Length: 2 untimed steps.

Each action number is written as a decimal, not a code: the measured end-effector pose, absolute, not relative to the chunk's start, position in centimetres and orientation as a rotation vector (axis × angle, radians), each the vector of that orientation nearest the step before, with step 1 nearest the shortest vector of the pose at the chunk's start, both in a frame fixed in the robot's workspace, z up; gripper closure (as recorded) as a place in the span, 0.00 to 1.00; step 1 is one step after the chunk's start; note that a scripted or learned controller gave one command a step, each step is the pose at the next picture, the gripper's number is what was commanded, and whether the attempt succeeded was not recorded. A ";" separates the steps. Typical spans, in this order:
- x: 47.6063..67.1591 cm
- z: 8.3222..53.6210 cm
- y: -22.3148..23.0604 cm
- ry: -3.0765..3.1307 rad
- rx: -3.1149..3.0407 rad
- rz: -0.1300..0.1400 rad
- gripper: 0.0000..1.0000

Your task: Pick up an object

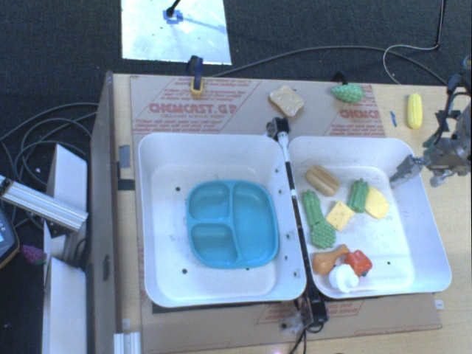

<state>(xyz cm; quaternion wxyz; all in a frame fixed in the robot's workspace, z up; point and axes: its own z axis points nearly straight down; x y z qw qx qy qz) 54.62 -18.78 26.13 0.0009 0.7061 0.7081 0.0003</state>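
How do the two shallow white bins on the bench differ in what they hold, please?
The left bin holds a single blue divided tray, lying flat in its middle. The right bin holds a scatter of small toy foods instead, among them a yellow cheese wedge and a green broccoli piece. The pincer is at the right bin's far edge, away from the left bin. Both are white, shallow and side by side.

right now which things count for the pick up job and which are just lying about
For the job: gripper, right bin, and in it the bread roll, cheese wedge, lemon.
Lying about: blue tray, toast, corn cob.
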 end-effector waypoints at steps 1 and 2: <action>61.1 18.8 -15.8 2.226 2.216 0.001 0.00; 53.5 8.4 -12.1 2.223 2.219 0.001 0.00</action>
